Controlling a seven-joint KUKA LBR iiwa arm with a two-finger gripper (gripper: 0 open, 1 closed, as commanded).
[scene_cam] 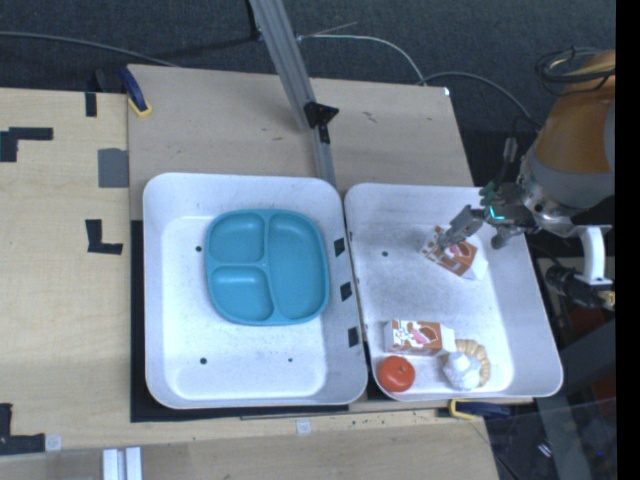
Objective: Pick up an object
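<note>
In the right bin lie a small red and white packet near the far right side, a red and white carton, a red tomato and a pale croissant-like piece along the near edge. My gripper reaches in from the right and hangs at the upper edge of the small packet, its grey fingers pointing down and left. The packet lies flat on the bin floor, partly under the fingertips.
The left bin holds a blue divided plate. A grey metal post slants across the bench behind the bins. Cables run over the dark floor at the back. The arm's orange band is at the right edge.
</note>
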